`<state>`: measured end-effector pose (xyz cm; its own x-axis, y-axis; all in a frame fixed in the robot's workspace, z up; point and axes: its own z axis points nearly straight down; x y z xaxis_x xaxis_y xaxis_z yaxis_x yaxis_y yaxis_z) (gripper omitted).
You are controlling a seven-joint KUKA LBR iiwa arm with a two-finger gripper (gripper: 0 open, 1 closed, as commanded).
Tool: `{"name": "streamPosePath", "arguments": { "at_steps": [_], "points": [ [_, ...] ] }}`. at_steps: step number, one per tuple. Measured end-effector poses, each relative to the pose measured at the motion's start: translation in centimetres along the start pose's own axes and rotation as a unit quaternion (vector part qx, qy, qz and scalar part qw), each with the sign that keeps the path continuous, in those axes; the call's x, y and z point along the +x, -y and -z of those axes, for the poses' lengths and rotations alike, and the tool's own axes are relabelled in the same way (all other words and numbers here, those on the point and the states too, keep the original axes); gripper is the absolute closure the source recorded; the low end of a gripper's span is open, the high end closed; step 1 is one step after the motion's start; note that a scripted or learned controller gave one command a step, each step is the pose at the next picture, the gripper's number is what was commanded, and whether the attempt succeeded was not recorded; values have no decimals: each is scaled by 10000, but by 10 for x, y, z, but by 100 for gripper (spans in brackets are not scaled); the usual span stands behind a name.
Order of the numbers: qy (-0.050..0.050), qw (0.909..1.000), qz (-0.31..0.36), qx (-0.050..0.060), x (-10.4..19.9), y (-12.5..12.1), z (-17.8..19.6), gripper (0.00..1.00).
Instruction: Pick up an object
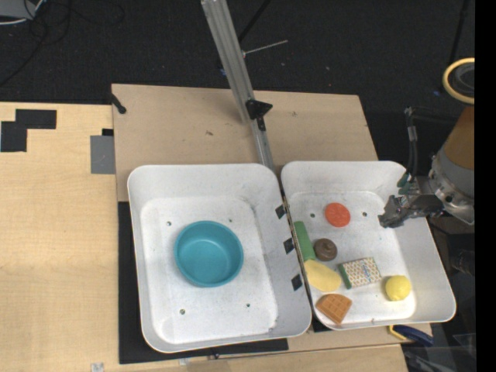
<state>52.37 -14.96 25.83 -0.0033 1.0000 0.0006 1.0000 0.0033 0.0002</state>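
The right bin holds several small objects: an orange-red disc, a green stick, a brown round piece, a pale yellow lump, a patterned block, a yellow ball and a waffle-like biscuit. My gripper hangs over the bin's right side, to the right of the orange-red disc and apart from it. I see nothing between its fingers. The left bin holds a teal bowl.
A metal rail slants down from the top to the gap between the bins. The bins rest on a wooden bench. The arm's body stands at the right edge.
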Motion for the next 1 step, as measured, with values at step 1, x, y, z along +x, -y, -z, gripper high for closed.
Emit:
{"name": "streamPosePath", "arguments": {
  "at_steps": [1],
  "points": [
    [-3,10000,4,8,59,-9,-12,100]
  ]
}}
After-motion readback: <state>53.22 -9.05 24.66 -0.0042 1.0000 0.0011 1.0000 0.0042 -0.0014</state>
